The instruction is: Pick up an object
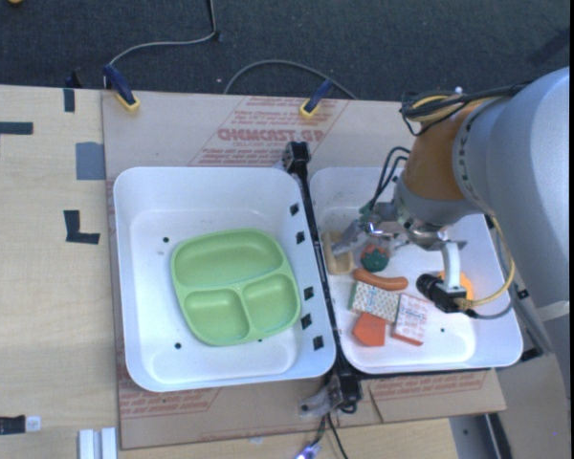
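Currently gripper [362,240] sits low in the right bin [478,347], finger state unreadable. Green round object [374,257] just below it, sausage [381,280] beyond that, green tray [235,286] far left.

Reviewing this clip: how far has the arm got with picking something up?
Nothing looks lifted: the sausage, orange block and checked packet all lie in the right bin. In hand: the gripper is low over a small green item; a grasp cannot be confirmed. Left: securing and raising one object.
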`<act>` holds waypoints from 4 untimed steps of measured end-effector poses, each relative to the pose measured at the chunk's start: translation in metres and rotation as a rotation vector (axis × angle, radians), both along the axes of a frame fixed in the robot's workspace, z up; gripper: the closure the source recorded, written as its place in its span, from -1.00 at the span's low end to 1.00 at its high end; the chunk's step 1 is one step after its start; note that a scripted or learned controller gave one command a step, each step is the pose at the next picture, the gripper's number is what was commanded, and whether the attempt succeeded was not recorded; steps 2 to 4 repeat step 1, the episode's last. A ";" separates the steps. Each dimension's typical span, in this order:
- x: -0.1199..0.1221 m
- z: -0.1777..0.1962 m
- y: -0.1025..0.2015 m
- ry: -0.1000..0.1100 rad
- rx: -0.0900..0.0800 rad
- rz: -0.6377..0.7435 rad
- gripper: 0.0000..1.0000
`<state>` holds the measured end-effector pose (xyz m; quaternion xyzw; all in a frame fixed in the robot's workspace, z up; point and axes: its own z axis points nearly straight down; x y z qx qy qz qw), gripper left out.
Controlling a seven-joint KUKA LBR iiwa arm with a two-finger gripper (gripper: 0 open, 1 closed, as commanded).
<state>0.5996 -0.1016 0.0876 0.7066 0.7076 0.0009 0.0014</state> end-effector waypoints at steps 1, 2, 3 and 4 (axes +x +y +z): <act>-0.003 0.000 0.001 -0.006 -0.003 -0.002 -1.00; -0.003 0.000 0.001 -0.006 -0.003 -0.002 -1.00; -0.003 0.000 0.001 -0.006 -0.003 -0.002 -1.00; -0.003 0.000 0.001 -0.006 -0.003 -0.002 -1.00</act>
